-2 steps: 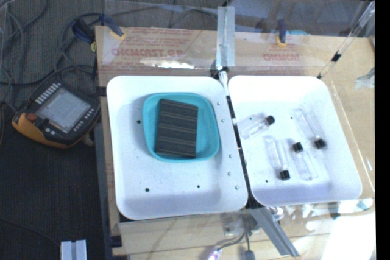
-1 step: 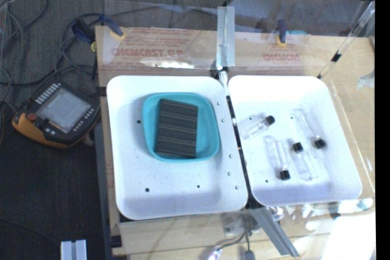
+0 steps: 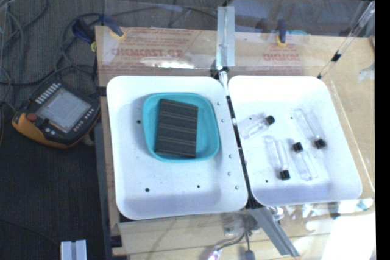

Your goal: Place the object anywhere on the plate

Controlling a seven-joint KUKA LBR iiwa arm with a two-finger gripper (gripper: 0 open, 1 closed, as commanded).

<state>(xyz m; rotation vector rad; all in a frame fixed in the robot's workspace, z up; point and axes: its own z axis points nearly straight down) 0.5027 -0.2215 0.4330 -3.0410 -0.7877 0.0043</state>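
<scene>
- I see a dark ribbed block lying flat on the teal plate, in the left bin.
- Right bin holds four clear vials with black caps, lying apart from each other.
- I can't tell the end effector state from here.
- A handheld controller sits on the floor left of the table.

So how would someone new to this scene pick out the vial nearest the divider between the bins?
Start at the right bin, which holds four clear vials with black caps. Go to its upper left, beside the divider. That vial lies slanted, cap toward upper right, while the others lie nearly upright in the view.
</scene>
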